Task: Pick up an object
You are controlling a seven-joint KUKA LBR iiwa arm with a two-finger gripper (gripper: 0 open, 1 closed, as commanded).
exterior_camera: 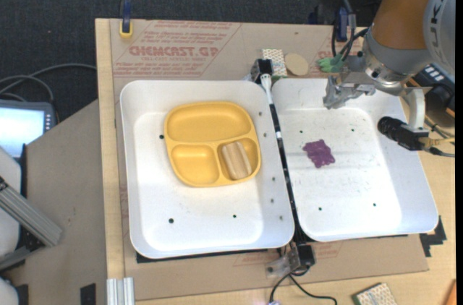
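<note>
purple scrap (318,152) lay flat, well below the claw (338,95); claw's state unclear, could slip off it.

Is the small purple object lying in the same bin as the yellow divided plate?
No. The purple object lies in the right bin, while the yellow divided plate sits in the left bin.

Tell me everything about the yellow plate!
The yellow plate looks like smooth plastic, with rounded corners and three sections: one wide one at the far side and two smaller ones nearer the camera. It lies flat in the left bin, a little toward the bin's far side. A tan block lies in its near right section.
</note>
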